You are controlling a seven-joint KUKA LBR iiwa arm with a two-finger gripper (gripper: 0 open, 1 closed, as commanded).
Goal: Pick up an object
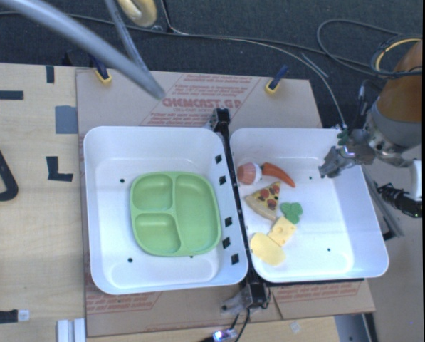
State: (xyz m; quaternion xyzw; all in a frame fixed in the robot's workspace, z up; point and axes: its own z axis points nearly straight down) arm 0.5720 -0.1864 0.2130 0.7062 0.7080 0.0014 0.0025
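In the right white bin (354, 258) lie several toy foods near its left wall: a pink-and-white round piece (248, 172), an orange carrot (278, 173), a pizza slice (265, 199), a green leafy piece (292, 210), a yellow cheese wedge (282, 231) and a pale yellow round piece (267, 249). My gripper (332, 164) hangs over the bin's upper right part, to the right of the carrot and apart from all the pieces. Nothing shows between its fingers.
The left white bin (102, 191) holds a green divided plate (175, 213). A black clip divider (226, 184) runs between the bins. Cables cross the dark floor behind the bench. The arm's grey body with orange band (401, 98) stands at the right.
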